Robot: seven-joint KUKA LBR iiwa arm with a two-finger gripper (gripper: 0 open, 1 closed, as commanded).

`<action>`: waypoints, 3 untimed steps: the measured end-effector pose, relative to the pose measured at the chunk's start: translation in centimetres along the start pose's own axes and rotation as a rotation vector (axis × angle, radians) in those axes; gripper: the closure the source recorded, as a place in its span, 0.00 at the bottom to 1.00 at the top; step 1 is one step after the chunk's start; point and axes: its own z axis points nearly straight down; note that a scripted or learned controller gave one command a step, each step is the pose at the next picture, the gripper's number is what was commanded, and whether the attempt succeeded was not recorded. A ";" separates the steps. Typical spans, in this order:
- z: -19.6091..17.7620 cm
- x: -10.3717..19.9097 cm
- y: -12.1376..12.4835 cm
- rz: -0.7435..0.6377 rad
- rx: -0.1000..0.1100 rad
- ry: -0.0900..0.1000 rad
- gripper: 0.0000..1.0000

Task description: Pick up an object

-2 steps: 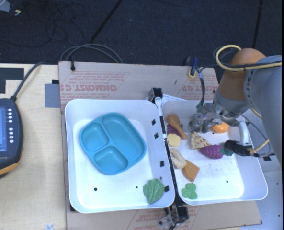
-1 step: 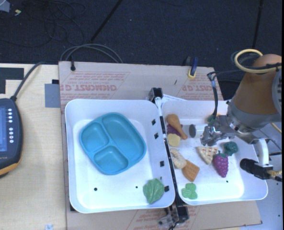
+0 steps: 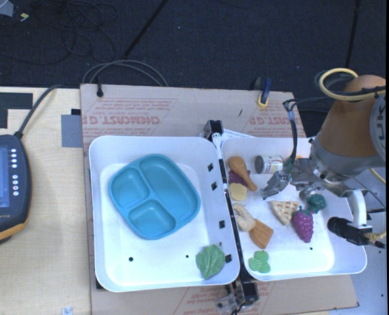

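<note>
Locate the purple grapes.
In the right bin, toward its right side: the purple grapes lie just right of the pizza slice, below the tool.

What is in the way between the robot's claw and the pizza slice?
Nothing visible. The gripper hangs over bare bin floor just up and left of the pizza slice, with open white floor between them. The purple grapes lie on the slice's far side.

Claw [image 3: 281,185] low, arm from right
</note>
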 end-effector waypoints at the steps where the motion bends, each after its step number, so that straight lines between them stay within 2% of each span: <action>1: 10.5 -2.1 -4.4 0.002 -0.001 0.002 0.00; 2: 10.5 1.3 -1.3 -0.004 -0.007 -0.002 0.00; 3: 10.5 2.3 -0.9 -0.001 -0.009 -0.004 0.00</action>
